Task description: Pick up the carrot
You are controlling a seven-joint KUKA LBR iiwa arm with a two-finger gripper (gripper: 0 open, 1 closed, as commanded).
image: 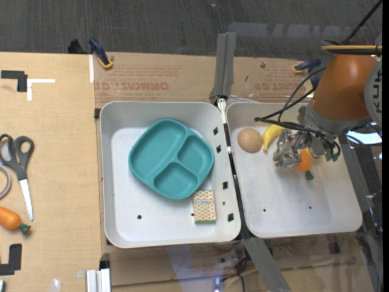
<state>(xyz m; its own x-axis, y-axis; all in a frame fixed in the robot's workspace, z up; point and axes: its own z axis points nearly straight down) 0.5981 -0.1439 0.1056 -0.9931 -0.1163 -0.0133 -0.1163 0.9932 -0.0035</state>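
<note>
So if you were watching the right side of the frame, the arm [343, 87] came in from the upper right with its orange band sitting over the right bin [292, 215]. The gripper [290, 154] was down low in the upper part of that bin, and honestly I couldn't tell how its fingers stood, too much metal and cable tangled together there.

The carrot [305, 161] you care about was right up against the gripper's right side, a small orange bit with a green stub pointing down toward the lower right. It looked like it was touching the gripper, but whether it sat between the fingers or just beside them wasn't something the view made clear.

Just left of the gripper there was a banana [271, 137], tilted, and left of that a tan egg-shaped thing [248, 140] near the bin's upper left corner.

Over in the left bin [121, 221] you had a teal divided plate [172, 158] sitting at an angle in the middle, and a small patterned packet [204, 206] just below its lower right edge.

Far left on the wooden bench [55, 132] were scissors [19, 169] and, below them near the frame's left edge, a second carrot [10, 219], well apart from everything the arm was near.
</note>
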